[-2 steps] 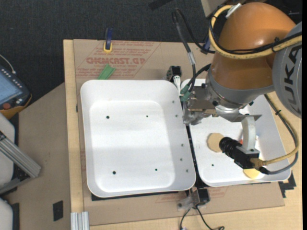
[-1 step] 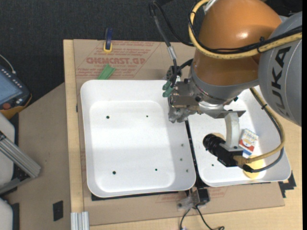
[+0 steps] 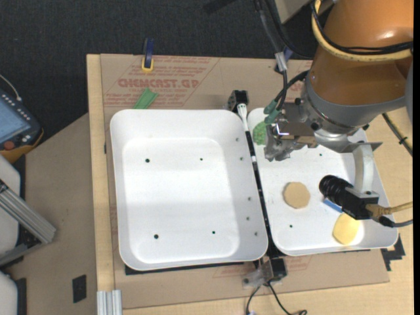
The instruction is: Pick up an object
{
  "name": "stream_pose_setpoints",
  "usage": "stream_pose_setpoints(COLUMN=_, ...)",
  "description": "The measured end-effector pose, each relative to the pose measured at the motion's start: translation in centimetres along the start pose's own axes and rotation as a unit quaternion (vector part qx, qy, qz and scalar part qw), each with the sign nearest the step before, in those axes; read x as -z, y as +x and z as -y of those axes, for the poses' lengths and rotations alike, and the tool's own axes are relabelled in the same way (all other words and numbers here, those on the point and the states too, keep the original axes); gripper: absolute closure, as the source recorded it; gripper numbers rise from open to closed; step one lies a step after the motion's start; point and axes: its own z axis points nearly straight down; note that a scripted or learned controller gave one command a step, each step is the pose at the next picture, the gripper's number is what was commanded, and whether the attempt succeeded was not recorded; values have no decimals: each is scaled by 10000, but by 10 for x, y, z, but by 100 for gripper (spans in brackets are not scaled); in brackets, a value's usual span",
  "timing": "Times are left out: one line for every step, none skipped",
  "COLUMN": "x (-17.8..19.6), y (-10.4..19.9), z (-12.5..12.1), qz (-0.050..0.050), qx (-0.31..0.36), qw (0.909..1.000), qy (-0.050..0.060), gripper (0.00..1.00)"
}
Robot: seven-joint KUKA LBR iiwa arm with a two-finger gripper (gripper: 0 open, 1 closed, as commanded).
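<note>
My gripper (image 3: 277,147) hangs over the far left part of the right bin (image 3: 308,240), under the grey and orange arm. A green object (image 3: 261,134) sits right against the gripper's left side, close to the bin's left wall; I cannot tell if it is held. A tan round disc (image 3: 296,195) lies in the middle of the right bin, below the gripper. A yellow rounded object (image 3: 346,230) lies near the bin's front right corner. A small blue thing (image 3: 331,205) peeks out between the disc and the yellow object.
The left bin (image 3: 125,176) stands beside the right one, their walls touching along the middle. Both rest on a cardboard sheet (image 3: 164,77) that carries a green strip (image 3: 145,98) and a blue and yellow clip (image 3: 148,56) at the back.
</note>
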Motion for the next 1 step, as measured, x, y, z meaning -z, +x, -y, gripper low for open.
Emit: stream_pose_setpoints(x=-49, y=-5, z=1, qz=1, qx=13, qw=10000, qy=57, gripper=100)
